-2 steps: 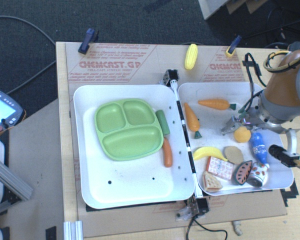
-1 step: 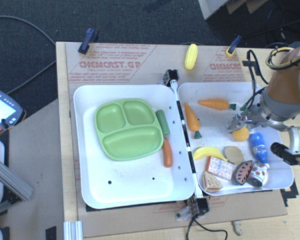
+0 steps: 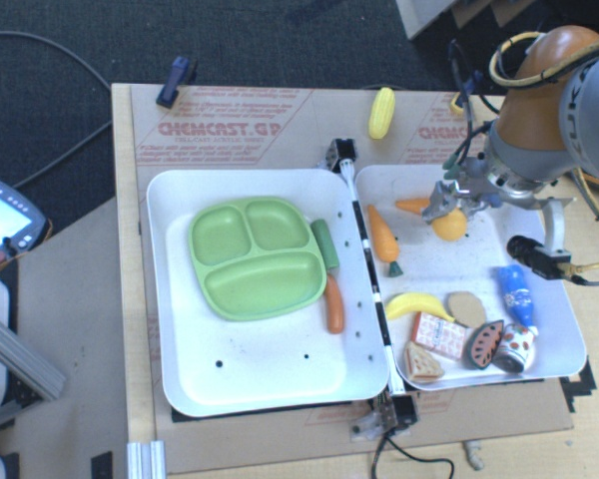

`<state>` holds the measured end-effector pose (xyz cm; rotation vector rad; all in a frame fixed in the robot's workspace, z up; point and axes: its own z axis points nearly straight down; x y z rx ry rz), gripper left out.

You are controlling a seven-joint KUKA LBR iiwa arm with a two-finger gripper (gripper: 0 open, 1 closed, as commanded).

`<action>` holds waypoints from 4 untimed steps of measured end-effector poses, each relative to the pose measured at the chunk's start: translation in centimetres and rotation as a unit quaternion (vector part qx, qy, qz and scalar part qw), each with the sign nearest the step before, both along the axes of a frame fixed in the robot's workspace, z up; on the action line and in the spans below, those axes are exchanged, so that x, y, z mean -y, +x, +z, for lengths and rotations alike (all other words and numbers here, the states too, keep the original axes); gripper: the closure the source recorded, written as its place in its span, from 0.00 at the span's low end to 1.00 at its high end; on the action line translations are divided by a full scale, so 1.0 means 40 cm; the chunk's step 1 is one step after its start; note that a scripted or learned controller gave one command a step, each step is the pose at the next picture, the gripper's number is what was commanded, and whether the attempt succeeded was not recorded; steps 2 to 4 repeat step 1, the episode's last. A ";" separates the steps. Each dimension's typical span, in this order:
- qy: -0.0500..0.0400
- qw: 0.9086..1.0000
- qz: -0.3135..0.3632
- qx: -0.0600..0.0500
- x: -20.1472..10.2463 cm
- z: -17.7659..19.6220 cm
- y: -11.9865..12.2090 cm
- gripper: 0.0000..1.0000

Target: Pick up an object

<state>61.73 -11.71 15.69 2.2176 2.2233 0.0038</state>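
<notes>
My gripper [image 3: 450, 202] hangs low over the far part of the right bin [image 3: 564, 317]. It is right above a round orange fruit [image 3: 450, 228] and seems to touch its top. A small orange wedge [image 3: 412, 206] lies just to its left. A carrot [image 3: 382, 236] lies by the bin's left wall. Nearer the front are a banana [image 3: 417, 305], a blue bottle [image 3: 514, 292], a tan slice [image 3: 466, 307], a cracker box [image 3: 439, 337], a watermelon slice [image 3: 484, 344] and a small can [image 3: 520, 348].
The left bin [image 3: 180, 347] holds a green divided plate [image 3: 257, 255], a green pickle [image 3: 324, 242] and a sausage [image 3: 334, 305]. A corn cob [image 3: 381, 113] and a blue clamp [image 3: 175, 81] lie on the board behind the bins. The arm's body [image 3: 539, 108] looms over the right bin's far corner.
</notes>
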 end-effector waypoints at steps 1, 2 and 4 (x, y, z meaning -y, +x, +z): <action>0.000 1.000 0.000 0.000 -0.161 0.172 -0.027 1.00; 0.000 1.000 0.000 0.000 -0.161 0.172 -0.027 1.00; 0.000 1.000 0.000 0.000 -0.161 0.172 -0.027 1.00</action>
